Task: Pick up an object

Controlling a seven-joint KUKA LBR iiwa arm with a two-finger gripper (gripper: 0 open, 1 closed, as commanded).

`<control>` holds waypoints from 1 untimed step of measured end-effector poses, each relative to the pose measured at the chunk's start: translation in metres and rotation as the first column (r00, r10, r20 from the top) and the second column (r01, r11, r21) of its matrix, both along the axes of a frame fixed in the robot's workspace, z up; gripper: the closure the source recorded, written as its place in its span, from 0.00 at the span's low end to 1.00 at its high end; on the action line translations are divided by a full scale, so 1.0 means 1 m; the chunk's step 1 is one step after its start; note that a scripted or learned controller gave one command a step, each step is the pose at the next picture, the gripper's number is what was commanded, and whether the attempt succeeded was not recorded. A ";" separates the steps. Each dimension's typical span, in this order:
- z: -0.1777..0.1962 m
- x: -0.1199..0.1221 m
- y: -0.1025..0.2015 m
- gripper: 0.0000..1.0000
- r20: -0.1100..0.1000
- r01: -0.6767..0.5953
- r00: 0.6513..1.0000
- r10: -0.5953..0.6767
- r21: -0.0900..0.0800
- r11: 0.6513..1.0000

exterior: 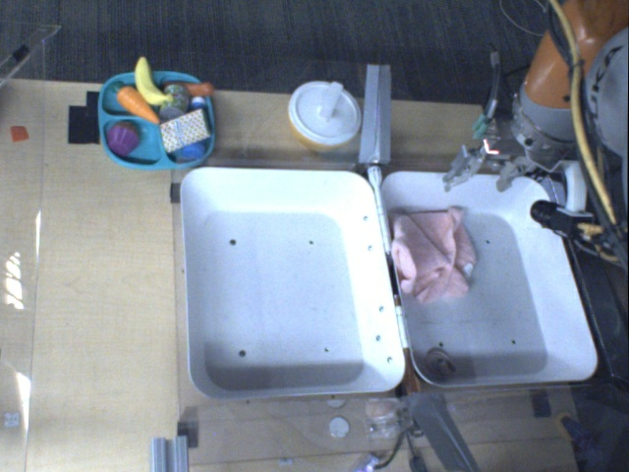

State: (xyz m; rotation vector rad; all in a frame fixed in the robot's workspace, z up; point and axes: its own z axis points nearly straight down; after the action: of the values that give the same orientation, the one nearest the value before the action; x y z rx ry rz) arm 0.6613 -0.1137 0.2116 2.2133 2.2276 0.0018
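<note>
A crumpled pink cloth point(432, 255) lies in the right bin point(531, 352), against its left wall. My gripper point(484, 176) hangs over the back rim of that bin, up and to the right of the cloth and apart from it. Its two fingers are spread open with nothing between them. The grey arm with its orange band point(575, 37) comes in from the upper right.
A small dark round object point(439, 365) sits near the front left corner of the right bin. The left bin point(197, 264) stands beside it. Behind the bins are a blue tray of toy food point(157, 118) and a white lidded cup point(325, 114).
</note>
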 end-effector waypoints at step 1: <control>-0.116 -0.022 -0.025 0.00 0.004 -0.020 1.000 0.020 -0.001 1.000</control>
State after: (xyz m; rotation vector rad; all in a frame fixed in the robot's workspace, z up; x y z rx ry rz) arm 0.6390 -0.1387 0.0961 2.1890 2.2467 0.0058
